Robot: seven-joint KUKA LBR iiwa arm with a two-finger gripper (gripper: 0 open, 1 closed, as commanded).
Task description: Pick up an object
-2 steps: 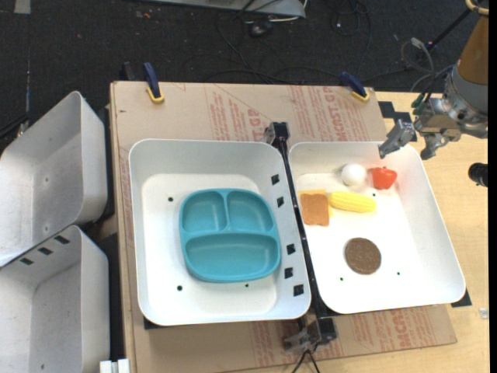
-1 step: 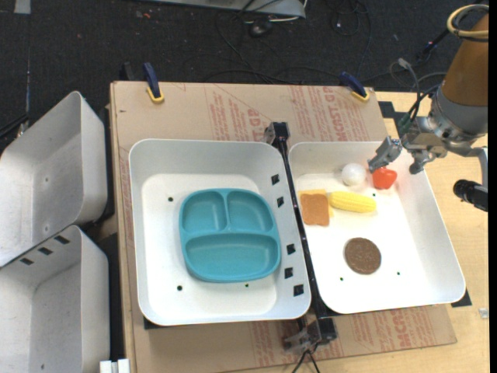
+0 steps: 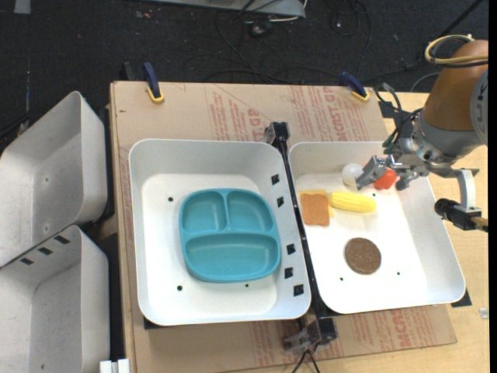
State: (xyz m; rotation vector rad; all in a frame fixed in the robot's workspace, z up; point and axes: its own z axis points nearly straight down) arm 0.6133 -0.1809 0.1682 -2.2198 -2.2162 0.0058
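My gripper (image 3: 384,174) hangs over the far part of the right bin (image 3: 435,286), its grey fingers closed on a small red-orange object (image 3: 385,181). Whether that object rests on the bin floor or is lifted I cannot tell. A white ball (image 3: 352,174) lies just left of the fingers. In front of it lies a yellow corn cob (image 3: 353,202), beside an orange toast slice (image 3: 314,208). A round brown cookie (image 3: 363,256) lies nearer the bin's front.
The left bin (image 3: 147,286) holds a teal divided plate (image 3: 230,234). A black divider (image 3: 291,208) runs between the bins. Two spare white bins (image 3: 46,177) stand off the bench at the left. Yellow clamps (image 3: 155,92) grip the board's far edge.
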